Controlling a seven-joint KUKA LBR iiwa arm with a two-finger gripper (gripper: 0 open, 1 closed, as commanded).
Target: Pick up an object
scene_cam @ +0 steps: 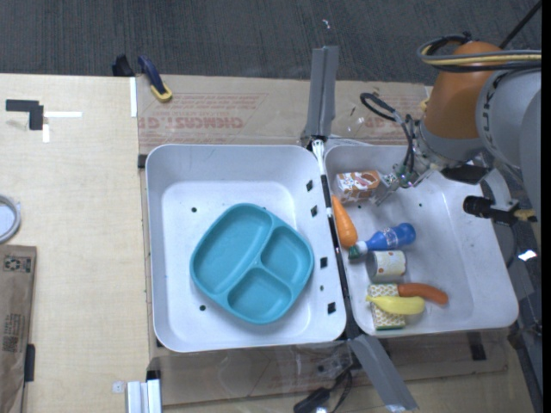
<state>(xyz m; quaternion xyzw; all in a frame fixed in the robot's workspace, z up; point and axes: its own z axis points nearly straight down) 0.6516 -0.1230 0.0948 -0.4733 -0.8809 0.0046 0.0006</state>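
small clear plastic packet with orange-and-white contents (357, 184), far-left of the right shallow white bin (482, 317), near an orange carrot (344, 222) | left white bin (164, 231) bears a blue three-part tray (251, 263), pale wooden bench (69, 231) | grey arm from right, gripper (403, 177) low beside the packet, finger state unclear

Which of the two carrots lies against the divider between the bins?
The upper carrot, left of the blue bottle. The other carrot lies mid-bin by the banana.
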